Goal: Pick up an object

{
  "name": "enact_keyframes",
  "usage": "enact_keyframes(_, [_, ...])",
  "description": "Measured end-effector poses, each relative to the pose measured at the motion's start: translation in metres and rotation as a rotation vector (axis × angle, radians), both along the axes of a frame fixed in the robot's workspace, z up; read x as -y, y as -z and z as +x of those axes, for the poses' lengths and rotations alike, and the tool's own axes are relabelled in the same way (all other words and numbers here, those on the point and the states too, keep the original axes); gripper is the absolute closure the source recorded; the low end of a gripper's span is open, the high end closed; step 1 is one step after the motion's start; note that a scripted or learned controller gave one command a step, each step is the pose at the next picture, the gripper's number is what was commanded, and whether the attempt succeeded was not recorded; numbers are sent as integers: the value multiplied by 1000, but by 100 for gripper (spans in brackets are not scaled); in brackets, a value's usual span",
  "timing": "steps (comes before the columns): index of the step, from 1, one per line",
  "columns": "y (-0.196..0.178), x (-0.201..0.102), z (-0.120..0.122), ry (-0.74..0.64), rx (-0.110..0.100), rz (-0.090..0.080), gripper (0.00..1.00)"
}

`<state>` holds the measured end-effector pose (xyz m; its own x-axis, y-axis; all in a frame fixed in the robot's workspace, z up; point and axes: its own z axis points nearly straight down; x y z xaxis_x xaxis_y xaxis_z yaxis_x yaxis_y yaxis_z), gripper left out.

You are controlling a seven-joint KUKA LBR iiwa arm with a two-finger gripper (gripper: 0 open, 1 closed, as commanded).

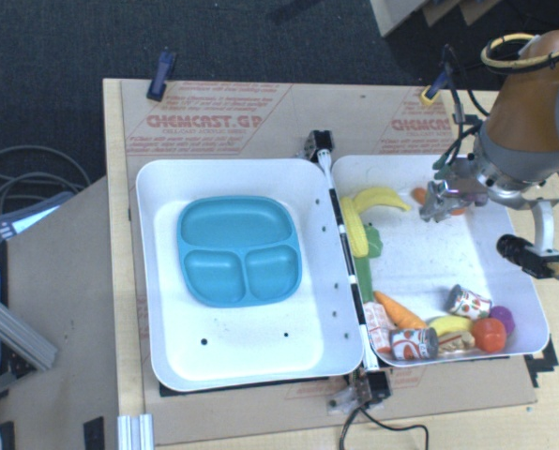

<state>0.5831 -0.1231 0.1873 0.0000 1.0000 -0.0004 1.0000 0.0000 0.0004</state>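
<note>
A board-topped bench (261,111) printed with red lettering stands on dark carpet and carries two shallow white bins side by side. The left bin (158,279) holds a blue divided plate (238,249) at centre frame. The right bin (467,251) holds toy food: a yellow banana (381,199) and a corn cob (355,230) along its left wall, and a carrot (399,309), cans (413,343), a tomato (490,335) and a purple piece (502,319) clustered at its lower edge. In the upper right of the frame the grey arm's gripper (439,204) hangs over the bin's upper portion, beside a small orange object (418,195); whether the claw is open or closed cannot be told.
</note>
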Motion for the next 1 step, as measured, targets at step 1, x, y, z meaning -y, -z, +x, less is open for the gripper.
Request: enact_keyframes(1, [86,-29,10,0,-3,1,0])
